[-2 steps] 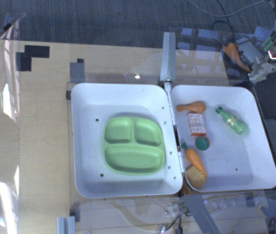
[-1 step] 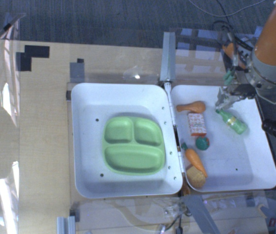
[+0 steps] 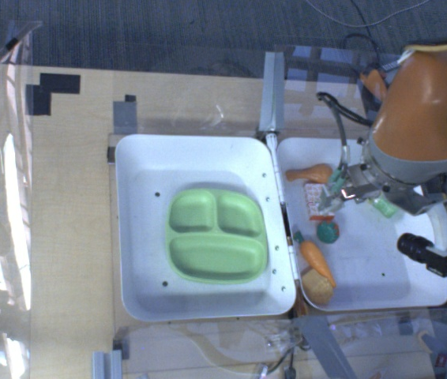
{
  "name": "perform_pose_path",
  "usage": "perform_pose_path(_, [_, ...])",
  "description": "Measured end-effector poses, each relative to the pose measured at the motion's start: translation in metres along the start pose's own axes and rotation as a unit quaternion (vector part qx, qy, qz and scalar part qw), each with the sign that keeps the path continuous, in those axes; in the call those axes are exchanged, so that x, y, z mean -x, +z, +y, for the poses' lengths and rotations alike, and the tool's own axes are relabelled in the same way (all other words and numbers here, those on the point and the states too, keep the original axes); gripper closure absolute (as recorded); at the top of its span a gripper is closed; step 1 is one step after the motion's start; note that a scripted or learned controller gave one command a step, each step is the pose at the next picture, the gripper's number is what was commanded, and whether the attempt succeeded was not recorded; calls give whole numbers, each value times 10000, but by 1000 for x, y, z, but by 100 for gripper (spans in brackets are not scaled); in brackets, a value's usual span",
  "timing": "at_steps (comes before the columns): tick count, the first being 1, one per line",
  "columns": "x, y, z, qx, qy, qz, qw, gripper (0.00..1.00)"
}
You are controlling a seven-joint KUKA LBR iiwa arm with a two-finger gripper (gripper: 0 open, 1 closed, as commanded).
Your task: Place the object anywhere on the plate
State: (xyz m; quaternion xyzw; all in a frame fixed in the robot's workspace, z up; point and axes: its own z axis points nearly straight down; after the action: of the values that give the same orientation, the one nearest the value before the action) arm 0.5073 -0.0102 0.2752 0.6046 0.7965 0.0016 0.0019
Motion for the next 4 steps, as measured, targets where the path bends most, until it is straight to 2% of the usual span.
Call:
perform_pose_path(1, [-35, 19, -10, 17, -2720, -5, 9623, 100])
perform_pose_path(2, [-92, -104, 8, 59, -3787, -25, 9255, 100])
perform_pose_path(3, [-7, 9, -18, 7, -3674, -5, 9301, 100])
perform_pose_path(4, [-21, 8, 46, 30, -6704, -26, 7420, 100])
